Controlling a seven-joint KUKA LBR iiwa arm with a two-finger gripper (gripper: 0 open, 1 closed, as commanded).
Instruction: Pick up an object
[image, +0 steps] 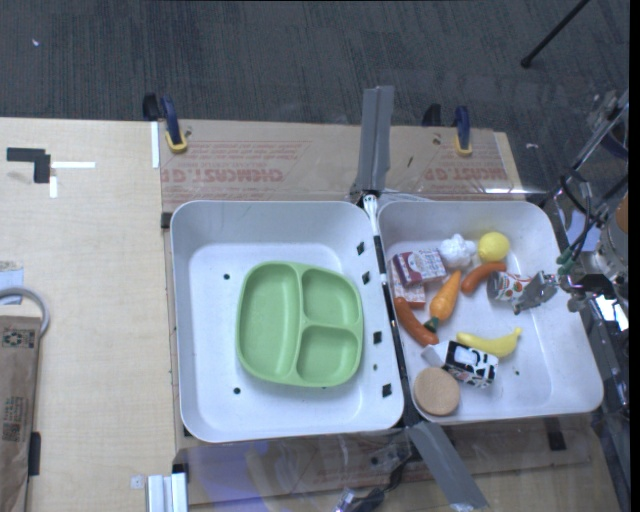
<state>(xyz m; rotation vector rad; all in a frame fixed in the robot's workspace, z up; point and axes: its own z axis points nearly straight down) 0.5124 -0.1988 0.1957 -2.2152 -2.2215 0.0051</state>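
Camera view, L to R: left bin (190, 300) holds a green divided tray (299, 324), flat and central, w/ bare floor all round it. Right bin (560, 385) has the pick candidates bunched at its left-centre: carrot (446, 295), sausage (414, 322), banana (490, 343), lemon (493, 246), round cookie (437, 392) at near edge. Gripper (535, 290) low over bin's right part; spread or pinched, can't tell. Open floor near-right likely gives the easiest approach.

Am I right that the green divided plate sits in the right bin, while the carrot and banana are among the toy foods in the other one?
Not quite: the camera view shows the green divided plate in the left bin. The carrot and banana lie among the toy foods in the right bin.
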